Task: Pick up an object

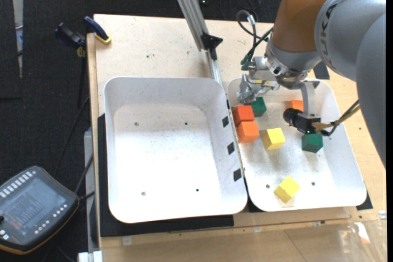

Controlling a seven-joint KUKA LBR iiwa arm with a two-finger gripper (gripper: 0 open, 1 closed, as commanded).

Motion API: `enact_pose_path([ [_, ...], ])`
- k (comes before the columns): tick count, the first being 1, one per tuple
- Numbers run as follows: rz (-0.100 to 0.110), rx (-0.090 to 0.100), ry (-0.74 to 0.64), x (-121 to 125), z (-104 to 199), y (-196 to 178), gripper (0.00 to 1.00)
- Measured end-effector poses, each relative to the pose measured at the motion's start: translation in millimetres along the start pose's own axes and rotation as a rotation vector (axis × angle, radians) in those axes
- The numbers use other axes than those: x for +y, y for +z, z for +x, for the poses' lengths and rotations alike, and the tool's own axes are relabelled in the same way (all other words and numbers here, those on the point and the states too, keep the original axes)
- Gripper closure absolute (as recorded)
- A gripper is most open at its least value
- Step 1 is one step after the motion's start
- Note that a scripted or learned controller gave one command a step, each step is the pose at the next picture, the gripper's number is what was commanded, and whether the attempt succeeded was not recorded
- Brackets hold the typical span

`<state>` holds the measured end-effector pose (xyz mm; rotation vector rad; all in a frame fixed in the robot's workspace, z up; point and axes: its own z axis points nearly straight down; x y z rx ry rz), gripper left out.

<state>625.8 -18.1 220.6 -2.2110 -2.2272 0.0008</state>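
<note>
the jaws [248,92] hang low over the far left corner of the right bin [344,178], pale metal fingers pointing down; from this slanted view i cannot tell whether they are released or clenched, and nothing can be seen between them. just beside them, toward the near side, sits a dark green cube [258,107], partly behind an orange cube [244,113]. a second orange cube [248,130] lies touching the first, nearer the camera, both close to the bin's left wall. a yellow cube [274,138] rests just right of that pair. further right a small orange block [296,105] peeks out by a black fitting [299,120] on the arm's side, and a green cube [312,143] lies just below that fitting. another yellow cube [286,189] sits well apart from the rest, near the bin's front edge.

the grey arm [350,27] with its orange band [301,15] fills the upper right, cables looping round the wrist. the left bin [116,132] lies alongside, its right rim overlapping the right bin's edge. both stand on the pale counter [147,40]. a slanted metal rail [187,0] crosses the counter's far side, a blue and yellow clamp [95,29] grips its left corner, and a handheld control pendant [27,208] lies at lower left, off the counter.
</note>
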Motion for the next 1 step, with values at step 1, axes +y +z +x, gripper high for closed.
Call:
enact_pose_path([
  [1,-0.003,0.001,-0.001,-10.9,56.0,-14.3,1.00],
])
